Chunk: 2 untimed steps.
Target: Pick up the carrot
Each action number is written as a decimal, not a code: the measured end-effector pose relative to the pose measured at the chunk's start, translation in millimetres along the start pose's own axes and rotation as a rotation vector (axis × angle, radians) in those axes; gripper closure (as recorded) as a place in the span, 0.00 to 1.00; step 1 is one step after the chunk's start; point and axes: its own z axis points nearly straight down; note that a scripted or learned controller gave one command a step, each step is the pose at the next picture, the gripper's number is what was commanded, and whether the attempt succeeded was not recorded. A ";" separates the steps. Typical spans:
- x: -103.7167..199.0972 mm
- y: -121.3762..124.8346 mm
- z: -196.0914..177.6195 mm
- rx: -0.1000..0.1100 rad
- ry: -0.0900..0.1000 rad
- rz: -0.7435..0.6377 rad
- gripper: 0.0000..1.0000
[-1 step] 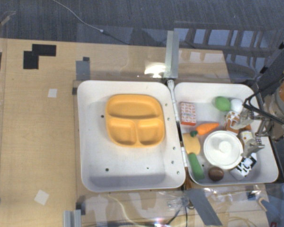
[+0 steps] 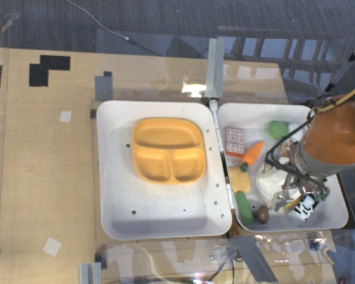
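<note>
The carrot point(image 2: 252, 152) is orange with a small green top. It lies at a slant in the upper left part of the right bin point(image 2: 342, 218), beside a red and white card box point(image 2: 234, 139). My gripper point(image 2: 294, 199) hangs low over the bin's lower right part, below the arm's orange band point(image 2: 337, 136). It is well to the right of the carrot and lower in the view, apart from it. Cables and the wrist hide much of the gripper.
Also in the right bin are a green item point(image 2: 277, 129), a white dish point(image 2: 271, 183), a yellow piece point(image 2: 241, 182), a green cucumber point(image 2: 244, 205) and a brown item point(image 2: 262, 213). A yellow divided plate point(image 2: 168, 149) sits in the left bin point(image 2: 115, 218).
</note>
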 end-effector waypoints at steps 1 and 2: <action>-77.6 27.0 5.9 0.004 -0.027 0.044 0.00; -116.9 32.2 -19.9 -0.004 0.007 0.071 0.00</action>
